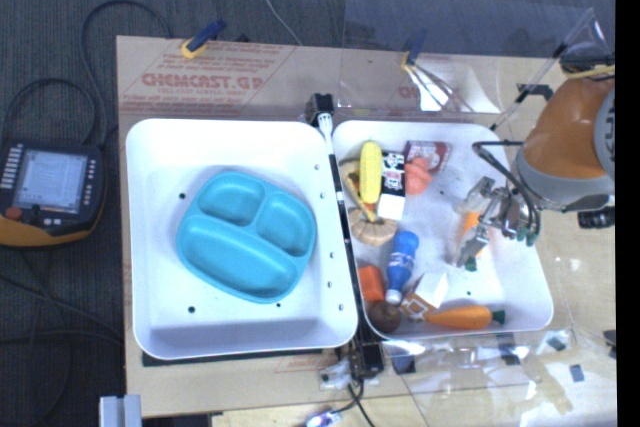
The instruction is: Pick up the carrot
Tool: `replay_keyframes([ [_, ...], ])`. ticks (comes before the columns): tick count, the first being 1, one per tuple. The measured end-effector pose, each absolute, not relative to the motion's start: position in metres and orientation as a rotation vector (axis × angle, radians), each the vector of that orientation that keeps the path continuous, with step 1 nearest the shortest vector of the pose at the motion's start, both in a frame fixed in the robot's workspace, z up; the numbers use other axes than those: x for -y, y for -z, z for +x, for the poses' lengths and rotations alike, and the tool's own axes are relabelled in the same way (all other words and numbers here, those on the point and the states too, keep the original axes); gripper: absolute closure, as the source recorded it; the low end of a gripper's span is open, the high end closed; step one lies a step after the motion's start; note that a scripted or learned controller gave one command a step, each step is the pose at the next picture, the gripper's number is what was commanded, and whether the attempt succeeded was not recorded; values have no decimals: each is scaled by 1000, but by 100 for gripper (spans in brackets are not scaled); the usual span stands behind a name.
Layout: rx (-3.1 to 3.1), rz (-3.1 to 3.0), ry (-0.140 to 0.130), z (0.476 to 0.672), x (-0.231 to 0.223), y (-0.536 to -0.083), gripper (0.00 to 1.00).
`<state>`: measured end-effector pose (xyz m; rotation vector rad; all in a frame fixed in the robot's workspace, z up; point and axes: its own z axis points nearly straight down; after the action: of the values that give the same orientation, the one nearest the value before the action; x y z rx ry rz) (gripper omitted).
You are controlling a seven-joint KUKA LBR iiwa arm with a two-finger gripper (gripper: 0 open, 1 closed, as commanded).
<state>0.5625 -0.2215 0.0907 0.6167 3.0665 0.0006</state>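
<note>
The carrot (460, 317), orange with a green stub at its right end, lies flat along the near wall of the right bin (530, 305). My gripper (471, 233) hangs over the right half of that bin, well behind the carrot and apart from it. Its two fingers point left and stand open. A small orange piece (468, 219) shows in the gap by the upper finger; I cannot tell whether it touches the finger.
The right bin's left half is crowded: a yellow banana-like item (370, 172), a red packet (427, 155), a blue bottle (403, 260), a brown ball (385, 317) and a white card (432, 290) near the carrot's left end. The left bin holds a blue divided plate (248, 233).
</note>
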Motion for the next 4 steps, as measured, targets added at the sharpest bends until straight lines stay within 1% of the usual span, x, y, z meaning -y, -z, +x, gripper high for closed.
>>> replay_keyframes([
  [1, -3059, 612, 8, 565, 222, -104, 100],
  [2, -3077, 489, 5, 515, 224, -94, 100],
  [3, -3106, 170, 16, 494, 216, -94, 100],
  [4, -3111, -154, 25, 493, 189, -95, 100],
])
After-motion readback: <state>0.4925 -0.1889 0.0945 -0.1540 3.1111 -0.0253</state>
